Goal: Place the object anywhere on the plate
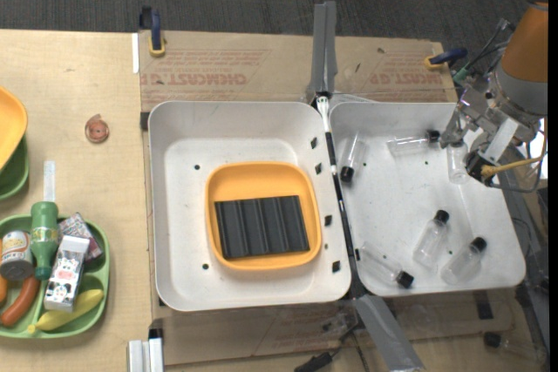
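An orange square plate (259, 173) lies in the middle of the left bin (174, 187), with a black ridged insert (261, 226) on it. Several clear plastic vials with black caps lie scattered in the right bin (392, 196): one by the divider (350, 154), one near the back (406, 144), two at the front right (429, 241) (460, 262), and one at the front edge (384, 266). My gripper (466, 151) hangs over the right bin's back right corner, below the orange wrist band. Something clear shows just under it, but I cannot make out whether it is held.
On the wooden bench to the left stand a green tray (96, 300) of toy food, a yellow bowl (10, 131) and a small pink piece (98, 129). A metal divider (324, 57) runs between the bins. Cables hang beside the arm on the right.
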`<action>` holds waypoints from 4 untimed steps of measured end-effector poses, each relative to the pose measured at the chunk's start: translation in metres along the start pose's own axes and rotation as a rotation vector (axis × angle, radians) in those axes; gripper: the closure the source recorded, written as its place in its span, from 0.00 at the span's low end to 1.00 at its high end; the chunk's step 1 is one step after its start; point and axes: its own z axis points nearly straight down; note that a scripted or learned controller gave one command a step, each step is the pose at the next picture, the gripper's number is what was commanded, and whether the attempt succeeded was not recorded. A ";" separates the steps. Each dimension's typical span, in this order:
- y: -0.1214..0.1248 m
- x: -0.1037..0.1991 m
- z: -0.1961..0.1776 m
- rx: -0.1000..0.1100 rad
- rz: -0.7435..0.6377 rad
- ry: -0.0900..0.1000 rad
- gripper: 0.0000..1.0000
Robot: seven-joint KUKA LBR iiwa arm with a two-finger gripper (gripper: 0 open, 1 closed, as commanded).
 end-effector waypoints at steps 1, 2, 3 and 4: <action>0.060 0.012 -0.078 -0.002 -0.236 -0.001 1.00; 0.072 -0.003 -0.083 -0.003 -0.546 0.000 1.00; 0.072 -0.003 -0.083 -0.003 -0.546 0.000 0.00; 0.054 -0.023 -0.130 -0.005 -0.772 0.000 0.00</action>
